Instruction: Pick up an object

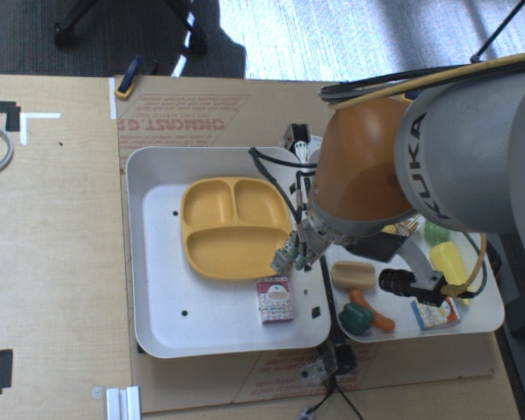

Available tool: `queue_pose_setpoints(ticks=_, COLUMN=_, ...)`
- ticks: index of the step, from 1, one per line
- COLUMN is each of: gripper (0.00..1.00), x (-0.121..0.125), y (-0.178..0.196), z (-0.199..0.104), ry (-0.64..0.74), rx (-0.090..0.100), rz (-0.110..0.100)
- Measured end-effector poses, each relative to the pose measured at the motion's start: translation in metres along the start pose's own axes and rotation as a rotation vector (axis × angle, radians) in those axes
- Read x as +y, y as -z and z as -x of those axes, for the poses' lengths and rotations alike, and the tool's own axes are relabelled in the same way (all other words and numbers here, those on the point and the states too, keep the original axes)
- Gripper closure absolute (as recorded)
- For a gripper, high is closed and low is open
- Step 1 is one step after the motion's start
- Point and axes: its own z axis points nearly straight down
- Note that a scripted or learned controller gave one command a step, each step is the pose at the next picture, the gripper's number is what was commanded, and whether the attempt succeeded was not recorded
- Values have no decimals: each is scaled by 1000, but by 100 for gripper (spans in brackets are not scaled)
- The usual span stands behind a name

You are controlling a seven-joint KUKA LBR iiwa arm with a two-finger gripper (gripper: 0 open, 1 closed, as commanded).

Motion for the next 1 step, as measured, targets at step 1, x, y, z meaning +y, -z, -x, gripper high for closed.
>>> queue_pose_setpoints(ticks=1, gripper=100, x=33, y=122, z=50, ry=193, rx=-3, rz=2)
